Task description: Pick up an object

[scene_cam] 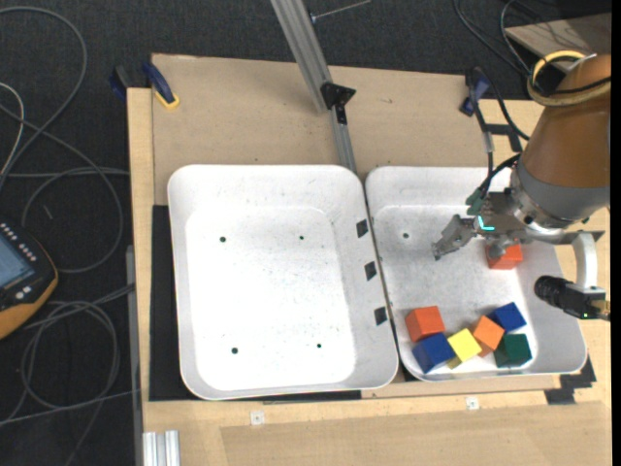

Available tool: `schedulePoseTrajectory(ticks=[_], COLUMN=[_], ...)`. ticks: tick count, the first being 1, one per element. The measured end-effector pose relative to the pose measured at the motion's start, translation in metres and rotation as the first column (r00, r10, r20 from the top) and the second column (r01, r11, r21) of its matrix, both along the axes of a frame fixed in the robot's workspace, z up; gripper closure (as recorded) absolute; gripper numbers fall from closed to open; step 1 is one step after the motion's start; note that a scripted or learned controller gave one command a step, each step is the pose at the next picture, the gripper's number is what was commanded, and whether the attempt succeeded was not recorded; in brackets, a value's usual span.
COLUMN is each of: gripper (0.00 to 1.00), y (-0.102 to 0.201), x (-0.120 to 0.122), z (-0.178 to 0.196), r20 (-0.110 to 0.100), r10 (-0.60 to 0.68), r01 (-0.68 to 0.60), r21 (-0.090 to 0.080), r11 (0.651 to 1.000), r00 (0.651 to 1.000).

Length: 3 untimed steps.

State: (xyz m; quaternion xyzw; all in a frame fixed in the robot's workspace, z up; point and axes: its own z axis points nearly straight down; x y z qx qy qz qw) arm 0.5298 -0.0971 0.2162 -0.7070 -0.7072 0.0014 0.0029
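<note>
My gripper (458, 238) hangs over the back half of the right bin (408, 197), reaching in from the right below the grey and orange arm. Just to its right a red-orange block (505, 255) lies on the bin floor, partly covered by the wrist. Along the bin's front edge there is a cluster of blocks: an orange block (424, 320), a blue block (436, 351), a yellow block (464, 344), a second orange block (488, 333), a second blue block (507, 316) and a green block (514, 349). I see nothing held.
The left bin (194, 202) stands beside the right one, with black clips (370, 270) along the shared wall. A metal rail (310, 56) slants down from the back. Cables and a handheld device (19, 280) lie off the bench to the left.
</note>
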Motion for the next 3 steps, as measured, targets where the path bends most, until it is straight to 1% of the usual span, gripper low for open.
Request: schedulePoseTrajectory(ticks=[1,2,3], gripper=[0.00,0.00,0.00], y=[0.000,-0.001,0.003], x=[0.001,-0.002,-0.008], z=[0.002,-0.041,-0.085], r20=[0.006,-0.001,-0.002], r10=[0.000,-0.001,0.000], r01=[0.000,0.001,0.000], r21=[-0.001,0.000,0.001], r11=[1.000,1.000,1.000], r00=[1.000,1.000,1.000])
